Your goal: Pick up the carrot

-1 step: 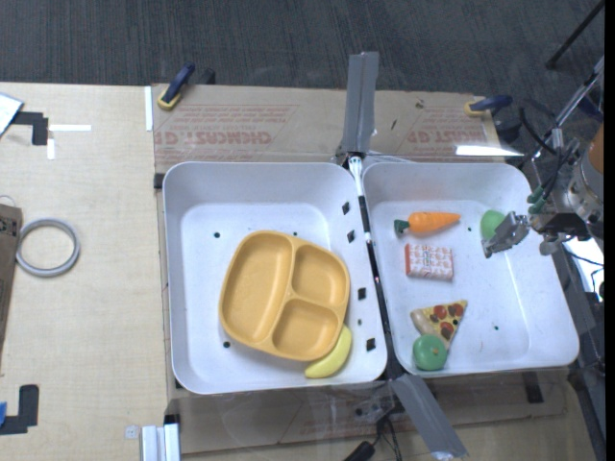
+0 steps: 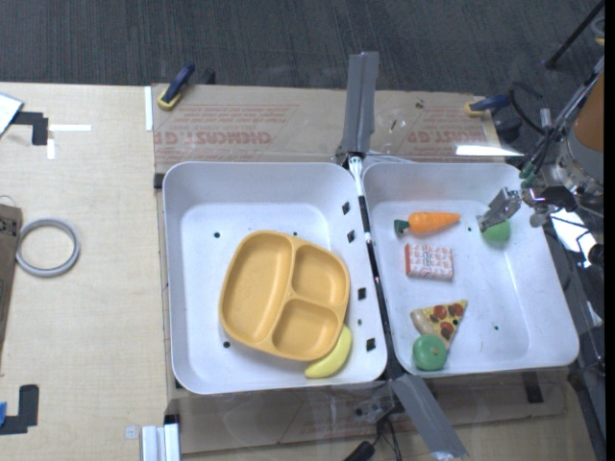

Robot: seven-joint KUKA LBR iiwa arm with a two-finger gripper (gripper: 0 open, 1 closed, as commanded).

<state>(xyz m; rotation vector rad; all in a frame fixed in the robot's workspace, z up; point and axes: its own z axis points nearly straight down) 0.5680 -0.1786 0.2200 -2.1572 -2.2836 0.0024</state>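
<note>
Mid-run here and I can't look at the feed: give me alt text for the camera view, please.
The gripper hangs over the right bin, right of the orange carrot, beside a small green item. That bin also holds a red-and-white packet, a pizza slice and a green round toy. The left bin holds a yellow divided plate and a banana.

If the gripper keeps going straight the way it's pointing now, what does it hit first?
Probably the small green thing right at the gripper, at the right bin's far right. It seems to point down and left; the carrot lies further left, off that line. Depth is unclear.
</note>
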